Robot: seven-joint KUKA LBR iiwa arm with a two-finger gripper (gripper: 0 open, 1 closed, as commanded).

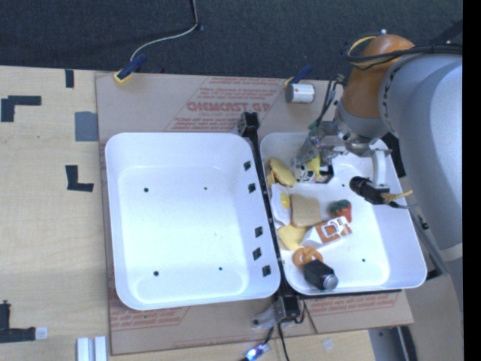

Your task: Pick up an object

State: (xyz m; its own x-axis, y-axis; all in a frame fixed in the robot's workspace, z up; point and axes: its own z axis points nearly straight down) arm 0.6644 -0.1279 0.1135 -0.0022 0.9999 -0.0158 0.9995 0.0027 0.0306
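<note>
My gripper point(313, 159) hangs low over the back left part of the right bin point(391, 258), just above a small yellow and black object point(321, 173). A yellow banana-shaped piece point(282, 173) lies just to its left. In front of it lie a tan bread slice point(304, 210), a red and green strawberry-like piece point(343, 207), an orange and white packet point(333, 230), a yellow wedge point(291, 236), a brown pretzel point(305, 257) and a black cylinder point(321, 275). Whether anything is held cannot be seen.
The left bin point(180, 216) sits beside the right one, with a black divider clip strip point(259, 201) between them. The arm's grey body point(428, 141) overhangs the right bin's far right side. A black part with a yellow cable point(368, 189) hangs near the gripper.
</note>
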